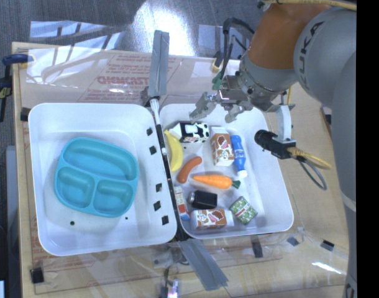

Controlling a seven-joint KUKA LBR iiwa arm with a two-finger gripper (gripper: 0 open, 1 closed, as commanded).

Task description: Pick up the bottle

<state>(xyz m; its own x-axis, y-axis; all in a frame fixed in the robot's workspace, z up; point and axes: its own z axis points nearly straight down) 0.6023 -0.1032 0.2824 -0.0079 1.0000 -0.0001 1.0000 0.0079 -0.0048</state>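
Observation:
The bottle [238,152] is small and blue with a white label and a white cap. It lies on its side in the right bin [273,185], toward the right wall, beside a brown-and-white carton [221,149]. My gripper [215,110] hangs over the bin's far edge, above and a little left of the bottle. It is open, its fingers spread, and nothing is between them.
The right bin also holds a cow-patterned carton [192,131], a banana [173,151], a sausage [189,168], a carrot [212,180], a black block [204,198] and two cartons [243,210] near the front. A blue divided plate [96,177] lies in the left bin [40,129].

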